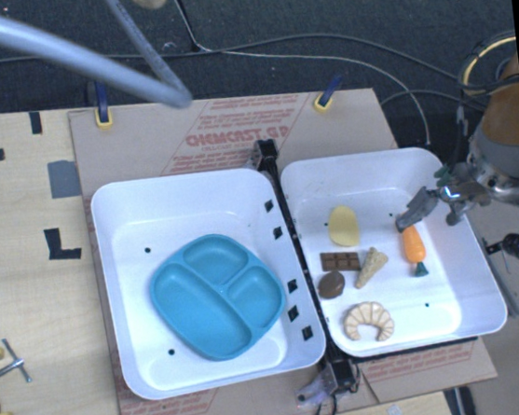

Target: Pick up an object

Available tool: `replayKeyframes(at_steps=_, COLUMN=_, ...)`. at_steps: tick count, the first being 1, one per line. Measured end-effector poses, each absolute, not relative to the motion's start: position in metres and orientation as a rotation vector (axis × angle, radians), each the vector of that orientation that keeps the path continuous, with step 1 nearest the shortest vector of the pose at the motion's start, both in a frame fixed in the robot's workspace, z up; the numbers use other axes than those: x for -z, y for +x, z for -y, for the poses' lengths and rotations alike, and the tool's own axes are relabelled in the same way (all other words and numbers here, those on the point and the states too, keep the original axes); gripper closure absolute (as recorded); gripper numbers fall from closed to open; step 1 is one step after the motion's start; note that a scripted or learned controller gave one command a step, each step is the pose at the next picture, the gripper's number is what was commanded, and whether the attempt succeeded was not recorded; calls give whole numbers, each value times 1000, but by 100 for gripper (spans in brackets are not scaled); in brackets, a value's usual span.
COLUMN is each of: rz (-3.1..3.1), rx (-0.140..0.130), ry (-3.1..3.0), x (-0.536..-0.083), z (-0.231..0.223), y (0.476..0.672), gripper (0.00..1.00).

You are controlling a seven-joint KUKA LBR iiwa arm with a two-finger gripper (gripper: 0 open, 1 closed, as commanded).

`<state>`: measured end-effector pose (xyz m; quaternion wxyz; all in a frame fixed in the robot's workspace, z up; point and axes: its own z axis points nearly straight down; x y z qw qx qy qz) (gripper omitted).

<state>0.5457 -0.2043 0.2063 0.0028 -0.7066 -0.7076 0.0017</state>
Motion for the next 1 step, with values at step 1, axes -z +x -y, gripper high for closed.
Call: replayKeyframes(at_steps=1, rz=2218, rx=-6, ry=-2217, x=-152, z=205, y=534, gripper=0)
